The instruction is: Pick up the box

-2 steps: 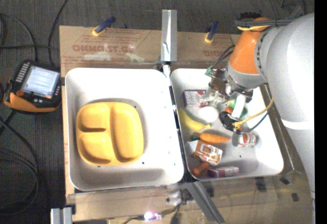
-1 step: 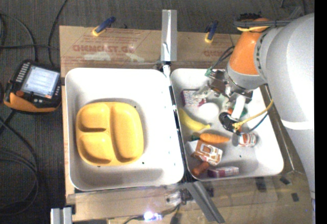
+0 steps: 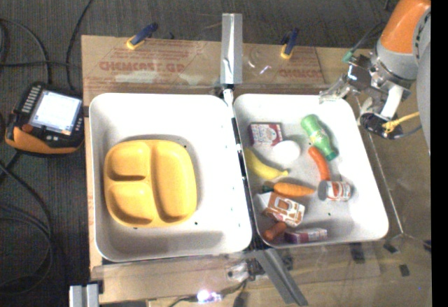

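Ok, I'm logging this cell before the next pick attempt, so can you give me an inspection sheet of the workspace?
Surface: two white bins; left bin, right bin.
Job's things: maroon box at right bin's back left; orange box and a flat box near its front.
Clutter: banana, carrots, green bottle, can, white egg; yellow divided tray in left bin.
Grippers: gripper beyond right bin's back right corner, holding nothing seen.
Cables: black cables on the floor.
Surroundings: teach pendant at left.
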